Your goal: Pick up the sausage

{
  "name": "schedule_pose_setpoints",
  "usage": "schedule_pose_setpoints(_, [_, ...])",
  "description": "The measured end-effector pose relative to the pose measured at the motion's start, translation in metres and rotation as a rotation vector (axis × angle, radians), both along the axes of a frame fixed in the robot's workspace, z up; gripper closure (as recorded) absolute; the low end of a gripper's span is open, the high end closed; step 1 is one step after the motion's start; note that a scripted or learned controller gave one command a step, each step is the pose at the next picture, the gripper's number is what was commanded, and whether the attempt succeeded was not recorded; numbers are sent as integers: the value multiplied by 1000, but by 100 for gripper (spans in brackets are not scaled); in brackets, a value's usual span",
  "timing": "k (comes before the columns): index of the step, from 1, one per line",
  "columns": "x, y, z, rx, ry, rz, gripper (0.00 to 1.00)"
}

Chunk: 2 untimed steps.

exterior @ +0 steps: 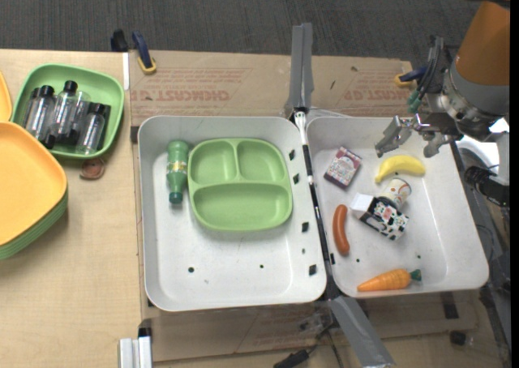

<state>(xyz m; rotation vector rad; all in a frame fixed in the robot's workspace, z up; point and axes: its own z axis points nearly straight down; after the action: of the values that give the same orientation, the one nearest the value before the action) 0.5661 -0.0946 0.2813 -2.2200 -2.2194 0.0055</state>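
Note:
The sausage (pixel 340 229) is a reddish-brown link lying lengthwise at the left edge of the right bin (pixel 454 269), close to the divider. My gripper (pixel 415 139) hovers over the bin's far right part, just above the banana (pixel 400 167), well up and to the right of the sausage. Its two grey fingers are spread apart with nothing between them.
In the right bin lie a small pink box (pixel 343 167), a black-and-white toy (pixel 387 214) and a carrot (pixel 388 280). The left bin (pixel 219 273) bears a green divided plate (pixel 240 183) and a green bottle (pixel 176 170). Orange plates (pixel 28 188) and a green tray of bottles (pixel 68 109) sit at the left.

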Motion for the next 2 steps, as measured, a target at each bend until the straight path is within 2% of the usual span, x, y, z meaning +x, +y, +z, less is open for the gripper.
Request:
schedule_pose_setpoints(1, [0, -1, 8, -1, 2, -2, 100])
schedule_pose_setpoints(2, [-9, -105, 32, -2, -2, -163, 100])
